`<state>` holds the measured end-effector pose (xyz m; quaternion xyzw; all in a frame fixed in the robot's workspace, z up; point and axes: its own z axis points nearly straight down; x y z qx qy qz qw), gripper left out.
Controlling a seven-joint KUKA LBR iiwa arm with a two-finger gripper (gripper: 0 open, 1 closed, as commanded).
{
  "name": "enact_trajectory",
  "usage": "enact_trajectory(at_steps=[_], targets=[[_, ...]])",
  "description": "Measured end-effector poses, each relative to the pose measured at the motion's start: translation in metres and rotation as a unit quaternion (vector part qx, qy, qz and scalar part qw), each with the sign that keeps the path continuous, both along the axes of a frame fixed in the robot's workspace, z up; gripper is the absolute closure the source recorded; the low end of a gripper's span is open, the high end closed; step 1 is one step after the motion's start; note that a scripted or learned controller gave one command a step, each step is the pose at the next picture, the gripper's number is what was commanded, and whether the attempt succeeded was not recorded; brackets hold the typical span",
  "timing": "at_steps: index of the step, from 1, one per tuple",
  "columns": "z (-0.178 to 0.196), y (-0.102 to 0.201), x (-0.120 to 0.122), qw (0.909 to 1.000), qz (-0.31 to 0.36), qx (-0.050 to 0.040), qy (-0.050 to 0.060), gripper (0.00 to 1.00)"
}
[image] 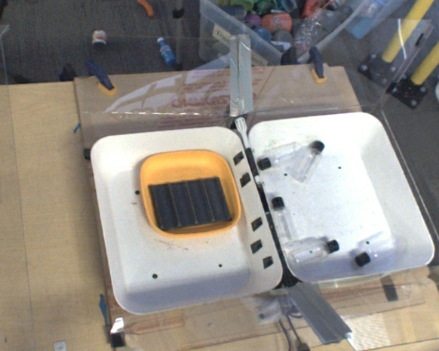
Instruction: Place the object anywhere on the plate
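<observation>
An orange plate [157,170] with rounded corners sits in the left white bin [128,269], toward its upper middle. A black ribbed rectangular object [190,203] lies flat on the plate and covers most of its floor. In the right white bin [402,194] lie several clear plastic bottles with black caps. One bottle [300,160] is near the top left, another [281,217] rests along the left wall, and a third [309,251] lies at the bottom.
A further clear bottle [373,250] lies at the right bin's bottom right. A divider with black clips [252,206] runs between the bins. A clear tub of colourful toys [289,6] stands beyond the bench.
</observation>
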<state>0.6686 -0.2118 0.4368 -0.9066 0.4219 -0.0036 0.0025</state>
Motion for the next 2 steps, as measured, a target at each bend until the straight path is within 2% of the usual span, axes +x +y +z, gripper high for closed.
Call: enact_trajectory(at_steps=[1,2], targets=[[0.0,0.006,0.0,0.9882,0.153,-0.0007,0.0,1.0],[-0.001,-0.007,0.0,0.9436,0.331,-0.0013,0.001,1.0]])
